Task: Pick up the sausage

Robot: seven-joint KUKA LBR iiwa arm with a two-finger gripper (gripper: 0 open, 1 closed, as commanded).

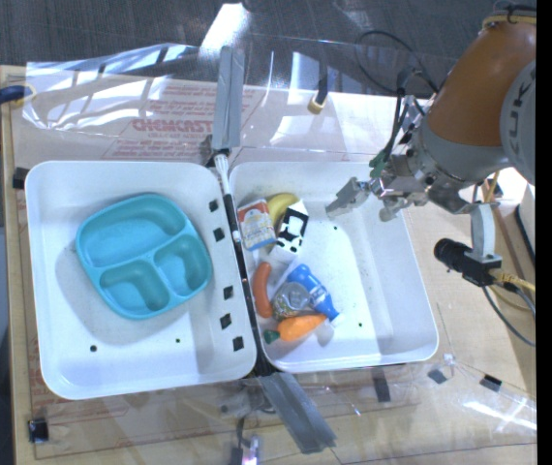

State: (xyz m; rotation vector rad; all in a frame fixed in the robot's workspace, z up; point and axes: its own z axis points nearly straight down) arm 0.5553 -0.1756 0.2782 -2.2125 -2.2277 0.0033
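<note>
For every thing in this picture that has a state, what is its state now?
gripper: open, above the right bin, holding nothing.
sausage: lying in the right bin by the divider, not grasped.
carrot: lying flat near the front.
blue packet: lying, crumpled.
blue plate: right way up in the left bin.

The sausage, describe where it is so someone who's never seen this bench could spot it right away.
Look in the right-hand white bin, at the pile of items along its left wall next to the divider. The sausage lies there lengthwise, just below a small red-and-white packet and left of a blue crinkly packet. It is the slim reddish-orange stick, narrower and darker than the orange carrot below it.
</note>
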